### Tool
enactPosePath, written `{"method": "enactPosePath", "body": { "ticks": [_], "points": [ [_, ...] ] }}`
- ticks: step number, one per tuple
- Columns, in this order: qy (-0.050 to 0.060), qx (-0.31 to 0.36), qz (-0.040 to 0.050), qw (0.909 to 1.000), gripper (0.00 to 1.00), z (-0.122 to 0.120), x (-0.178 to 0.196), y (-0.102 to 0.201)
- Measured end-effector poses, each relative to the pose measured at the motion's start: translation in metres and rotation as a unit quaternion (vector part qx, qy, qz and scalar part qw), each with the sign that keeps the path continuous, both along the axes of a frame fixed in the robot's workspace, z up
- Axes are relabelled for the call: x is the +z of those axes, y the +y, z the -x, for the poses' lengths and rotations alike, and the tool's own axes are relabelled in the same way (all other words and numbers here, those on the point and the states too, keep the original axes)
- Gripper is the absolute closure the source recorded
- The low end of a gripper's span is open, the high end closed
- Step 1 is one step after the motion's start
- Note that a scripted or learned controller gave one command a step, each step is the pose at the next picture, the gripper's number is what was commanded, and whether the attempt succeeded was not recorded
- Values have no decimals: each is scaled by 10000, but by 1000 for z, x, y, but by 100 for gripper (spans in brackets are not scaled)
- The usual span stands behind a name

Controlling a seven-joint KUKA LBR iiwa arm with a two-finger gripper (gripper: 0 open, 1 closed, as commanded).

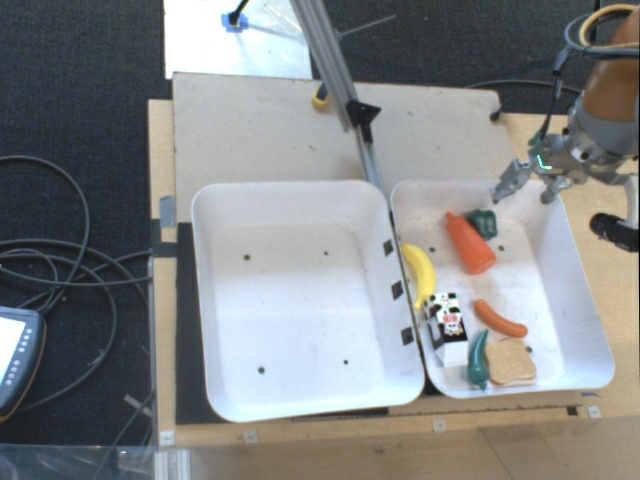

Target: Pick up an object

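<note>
The right bin (570,268) holds an orange carrot with a green top (470,241), a yellow banana (420,272), a small black-and-white carton (447,320), a red-orange sausage (499,319), a green pepper (479,359) and a slice of bread (512,365). My gripper (530,183) hangs over the bin's far rim, above and to the right of the carrot. Its two fingers are spread apart with nothing between them.
The left bin (220,218) sits beside the right one, with black clips on the shared wall. A slanted metal pole (330,53) crosses the bench behind the bins. Cables and a tablet (15,353) lie on the floor at left.
</note>
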State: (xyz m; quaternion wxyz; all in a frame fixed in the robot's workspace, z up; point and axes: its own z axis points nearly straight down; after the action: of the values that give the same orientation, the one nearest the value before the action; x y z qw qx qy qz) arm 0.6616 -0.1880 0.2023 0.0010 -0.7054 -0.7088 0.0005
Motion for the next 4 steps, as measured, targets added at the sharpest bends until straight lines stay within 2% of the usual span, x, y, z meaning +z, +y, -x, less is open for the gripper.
{"method": "enactPosePath", "body": {
  "ticks": [1, 2, 3, 4],
  "points": [
    [-17, 9, 9, 10000, 0, -1, 3, 0],
    [-5, -4, 7, 10000, 0, -4, -40, -4],
    [6, -4, 2, 10000, 0, -1, -102, -5],
    [-15, 7, 9, 10000, 0, -2, -111, -4]
  ]
}}
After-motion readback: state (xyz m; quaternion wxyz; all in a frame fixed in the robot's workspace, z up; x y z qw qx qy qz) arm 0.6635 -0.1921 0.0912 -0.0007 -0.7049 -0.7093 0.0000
